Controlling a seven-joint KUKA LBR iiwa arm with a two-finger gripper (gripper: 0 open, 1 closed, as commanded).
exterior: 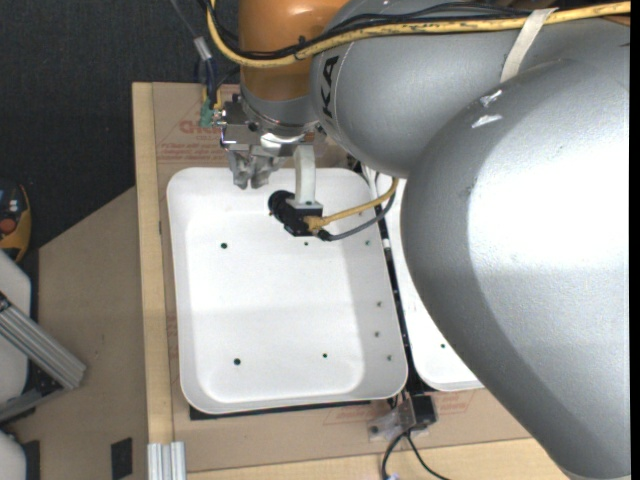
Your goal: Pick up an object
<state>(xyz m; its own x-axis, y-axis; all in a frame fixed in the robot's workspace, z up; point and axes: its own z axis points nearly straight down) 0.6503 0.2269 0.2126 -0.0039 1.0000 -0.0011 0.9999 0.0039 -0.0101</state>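
Note:
My gripper (251, 176) hangs over the far edge of the left white bin (200, 298), near its back wall. Its two metal fingers (243, 173) point down and stand close together, and I see nothing held between them. A white bracket with a black part and a yellow cable (296, 213) hangs from the wrist just right of the fingers, above the bin floor. The orange band (290, 18) sits above the wrist. The grey arm covers the upper right of the view.
The left bin's floor shows a few small dark dots (236, 361). A sliver of the right bin (440, 363) shows beneath the arm. A brown board (155, 268) lies under the bins. Cables and a small connector (415, 413) lie at the front edge.

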